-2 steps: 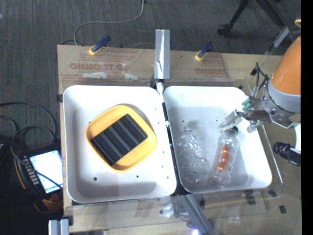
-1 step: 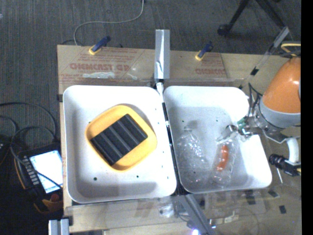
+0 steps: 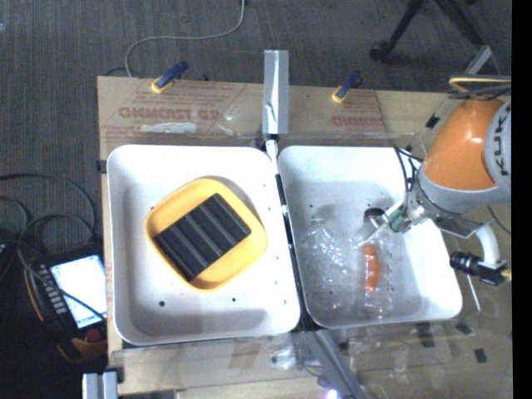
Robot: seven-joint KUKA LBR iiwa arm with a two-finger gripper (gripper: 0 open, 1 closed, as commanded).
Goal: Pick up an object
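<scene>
Camera view, nearest first: at 6 o'clock you see the front edge of the counter (image 3: 249, 357), with both bins just behind it.
Right bin (image 3: 332, 173): it holds a crumpled clear plastic bag (image 3: 337, 260) with an orange piece (image 3: 371, 269) inside, lying toward the bin's 4 o'clock.
Left bin (image 3: 133, 181): a yellow tray with black ribbed insert (image 3: 206, 233) sits at its middle, well apart from the arm.
Gripper (image 3: 397, 219): low at the right bin's 3 o'clock, just beside the bag's upper edge; you cannot tell how it is set.
Step in hand: by my reading, the reach onto the bag; no lift is evident.
Next move: you would need a firm pinch on the slippery film, then a straight rise.
</scene>
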